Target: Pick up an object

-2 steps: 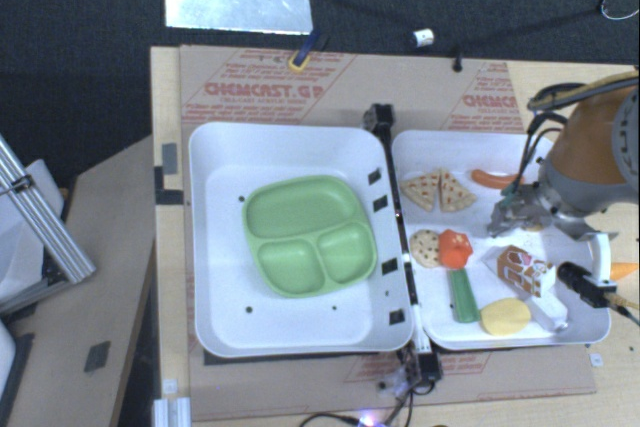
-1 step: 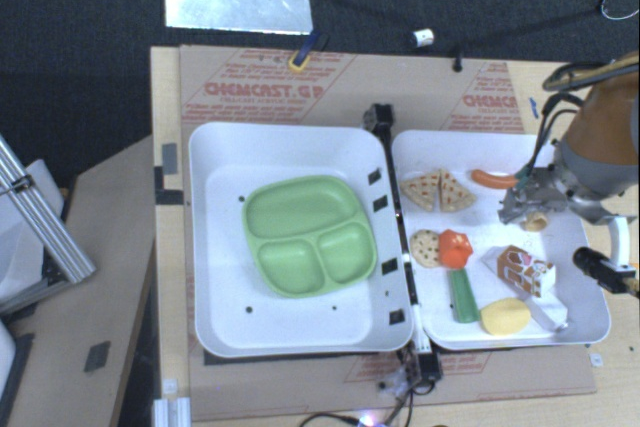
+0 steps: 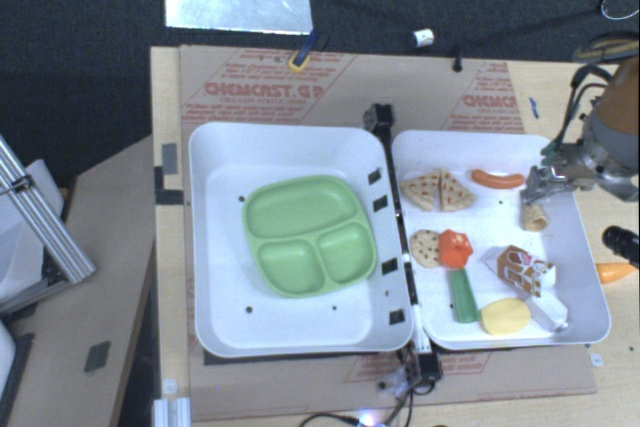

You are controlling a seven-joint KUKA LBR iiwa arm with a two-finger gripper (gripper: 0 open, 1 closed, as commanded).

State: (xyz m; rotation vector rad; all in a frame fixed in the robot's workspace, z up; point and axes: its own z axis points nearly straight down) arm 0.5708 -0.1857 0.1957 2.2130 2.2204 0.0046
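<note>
- We see the gripper low over the right bin, near its far right wall; arm comes in from the right.
- Claw state: we cannot tell whether it is apart or together, the metal parts blur into one lump.
- Directly under and just beside the claw sits a small tan cone-like piece. Touching or not, we cannot tell. We judge that is the pick target.
- Nothing visibly clamped, so we do not count anything as held.
- Other candidates in the same bin: sausage, pizza slices, cookie with a red tomato-like piece against it, green stick, yellow lemon-like lump, gingerbread house.
- Left bin holds only the green divided tray.
- Risks as we judge them:
- Cone is small and tapered; a pinch off its axis could squirt it out sideways.
- It lies close to the bin wall, so one side of the claw may land on the rim and stop short.
- Sausage is near; a drift toward it could nudge it instead.
</note>
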